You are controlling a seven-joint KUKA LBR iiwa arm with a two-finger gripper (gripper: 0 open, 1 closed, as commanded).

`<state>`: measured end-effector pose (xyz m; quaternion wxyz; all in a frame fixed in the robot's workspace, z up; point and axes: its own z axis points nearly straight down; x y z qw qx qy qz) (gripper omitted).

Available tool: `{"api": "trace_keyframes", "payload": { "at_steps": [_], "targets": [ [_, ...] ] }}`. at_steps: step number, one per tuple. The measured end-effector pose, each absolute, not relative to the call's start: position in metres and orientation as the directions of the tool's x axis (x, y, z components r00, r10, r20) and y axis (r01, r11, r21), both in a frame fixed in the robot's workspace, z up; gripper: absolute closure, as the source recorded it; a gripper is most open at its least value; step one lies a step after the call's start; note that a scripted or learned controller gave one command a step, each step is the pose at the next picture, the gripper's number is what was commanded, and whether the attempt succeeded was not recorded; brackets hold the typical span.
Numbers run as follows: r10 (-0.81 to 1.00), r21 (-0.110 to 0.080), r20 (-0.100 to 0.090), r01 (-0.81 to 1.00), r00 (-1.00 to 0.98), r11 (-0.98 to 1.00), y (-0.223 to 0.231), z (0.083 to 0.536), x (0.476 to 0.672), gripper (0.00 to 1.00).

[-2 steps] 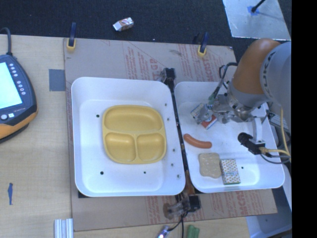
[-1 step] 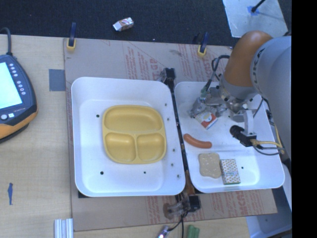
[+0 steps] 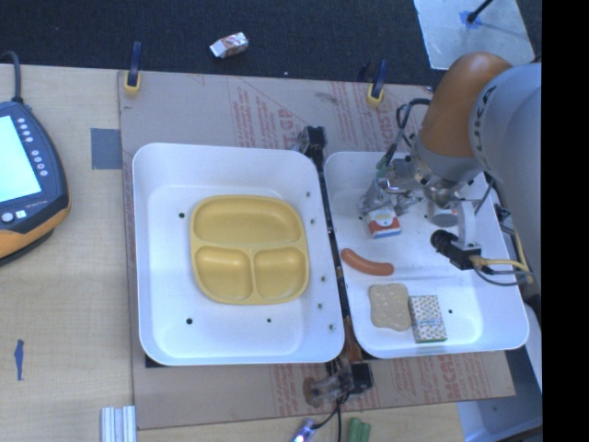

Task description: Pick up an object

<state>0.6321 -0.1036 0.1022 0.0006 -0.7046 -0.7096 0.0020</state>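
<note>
Yellow divided plate point(image 3: 248, 249) lies in the left bin point(image 3: 152, 247), while in the right bin point(image 3: 497, 325) the tool point(image 3: 386, 203) hangs directly over a small red-and-white carton point(image 3: 384, 226), grip state unclear, with a sausage point(image 3: 367, 263), toast slice point(image 3: 389, 307) and patterned box point(image 3: 427, 318) nearby.

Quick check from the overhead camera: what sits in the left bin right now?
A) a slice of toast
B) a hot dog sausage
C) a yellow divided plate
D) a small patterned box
C: the yellow divided plate lies in the left bin, while the sausage, toast and patterned box lie in the right bin.
</note>
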Motion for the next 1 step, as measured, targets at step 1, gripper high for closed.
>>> {"api": "trace_keyframes", "payload": {
  "at_steps": [1],
  "targets": [
    [1.000, -0.002, 0.001, 1.000, -0.005, 0.005, -0.0439, 0.1925, 0.5804, 1.00]
  ]
}}
